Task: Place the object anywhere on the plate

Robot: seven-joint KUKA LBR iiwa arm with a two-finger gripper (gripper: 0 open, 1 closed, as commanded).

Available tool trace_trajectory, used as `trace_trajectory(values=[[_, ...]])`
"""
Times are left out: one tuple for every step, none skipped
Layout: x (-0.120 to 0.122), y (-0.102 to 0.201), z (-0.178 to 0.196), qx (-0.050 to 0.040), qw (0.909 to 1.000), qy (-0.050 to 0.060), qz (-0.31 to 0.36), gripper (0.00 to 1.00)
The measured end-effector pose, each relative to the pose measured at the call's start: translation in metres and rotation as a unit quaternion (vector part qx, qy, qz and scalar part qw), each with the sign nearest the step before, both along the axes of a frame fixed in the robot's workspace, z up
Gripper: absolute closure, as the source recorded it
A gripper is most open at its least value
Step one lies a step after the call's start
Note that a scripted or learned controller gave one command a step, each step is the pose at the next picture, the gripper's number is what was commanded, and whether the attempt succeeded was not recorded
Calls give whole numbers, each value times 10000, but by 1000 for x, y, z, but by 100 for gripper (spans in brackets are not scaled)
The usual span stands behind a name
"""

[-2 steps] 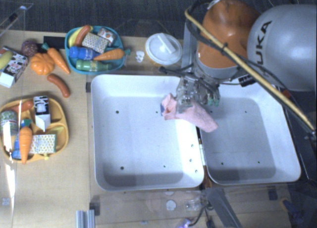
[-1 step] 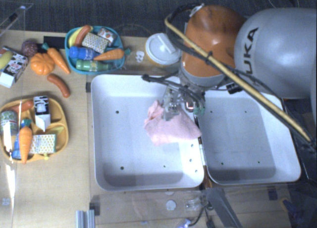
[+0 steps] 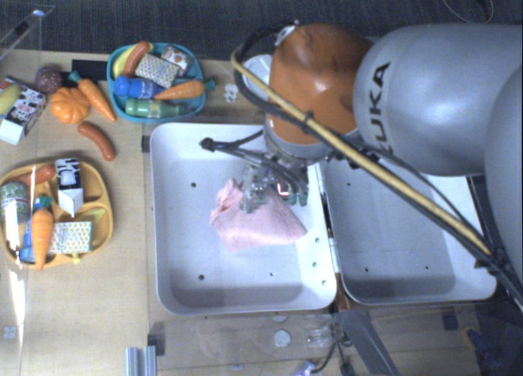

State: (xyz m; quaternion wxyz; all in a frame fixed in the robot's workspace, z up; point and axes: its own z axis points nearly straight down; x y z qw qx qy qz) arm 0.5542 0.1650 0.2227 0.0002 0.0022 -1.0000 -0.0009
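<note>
Camera view: the end effector (image 3: pixel 274 189) sits low in the left bin (image 3: pixel 176 268), right at the pink object's (image 3: pixel 255 221) upper edge; its state I cannot tell. A good pick likely needs a firm grip on the object and a straight lift before moving off.

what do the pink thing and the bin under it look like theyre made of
Pink thing: probably soft cloth or a thin floppy sheet, matte; it lies crumpled, with folds and an uneven outline. Bin: looks like hard white plastic, smooth with a slight sheen; it has moulded rounded corners and a raised rim.
</note>
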Motion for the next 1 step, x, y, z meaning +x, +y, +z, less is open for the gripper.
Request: trace_trajectory(values=[[0,0,0,1,10000,-4,0,0]])
